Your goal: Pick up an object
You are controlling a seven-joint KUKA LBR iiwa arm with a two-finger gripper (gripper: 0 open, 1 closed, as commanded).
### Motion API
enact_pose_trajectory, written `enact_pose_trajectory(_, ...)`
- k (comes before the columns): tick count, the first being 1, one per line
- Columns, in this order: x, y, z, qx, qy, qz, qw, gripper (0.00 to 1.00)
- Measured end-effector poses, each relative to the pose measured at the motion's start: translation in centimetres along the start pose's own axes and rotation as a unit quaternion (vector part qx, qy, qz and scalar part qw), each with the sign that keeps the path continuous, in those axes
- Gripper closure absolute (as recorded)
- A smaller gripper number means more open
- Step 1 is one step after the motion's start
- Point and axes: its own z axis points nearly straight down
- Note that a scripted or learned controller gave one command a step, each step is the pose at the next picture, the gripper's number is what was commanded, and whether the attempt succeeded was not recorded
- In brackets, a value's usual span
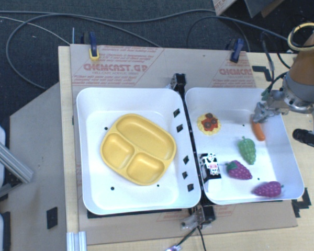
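Over the right bin (290,156), seen from the fixed camera above the table (68,140), the arm (303,72) reaches in from the right and its end effector (264,111) hangs near the bin's far right corner, just above the top of a small orange carrot (258,132). The carrot looks like the likeliest target. Whether the end effector is wide, narrow or closed on the carrot cannot be told at this size, because the metal parts blur into one grey mass.

Other candidates lie on the same bin floor: a green vegetable (246,150) just below the carrot, a purple grape bunch (239,170), a second purple bunch (268,189) near the front rim, a round yellow and red pizza-like piece (209,124), and a small black and white cow figure (212,164) beside the divider. The yellow divided plate (138,148) sits alone in the left bin (89,156).

The likely trouble is a slip. The carrot is thin and smooth, and a close that lands off its centre would probably pinch it out sideways. The bin wall stands close by, so a low descent could catch the rim.

The carrot's upper end is hidden under the end effector, so contact cannot be judged. The arm's upper links are cut off at the frame's right edge.
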Motion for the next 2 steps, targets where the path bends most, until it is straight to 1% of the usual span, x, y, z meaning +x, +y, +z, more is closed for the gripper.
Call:
enact_pose_trajectory(1, 0.7, 0.3, -6.3, -0.003, -0.001, 0.001, 1.0000, 1.00)
enact_pose_trajectory(2, 1.0, 0.5, -12.8, -0.003, -0.001, 0.001, 1.0000, 1.00)
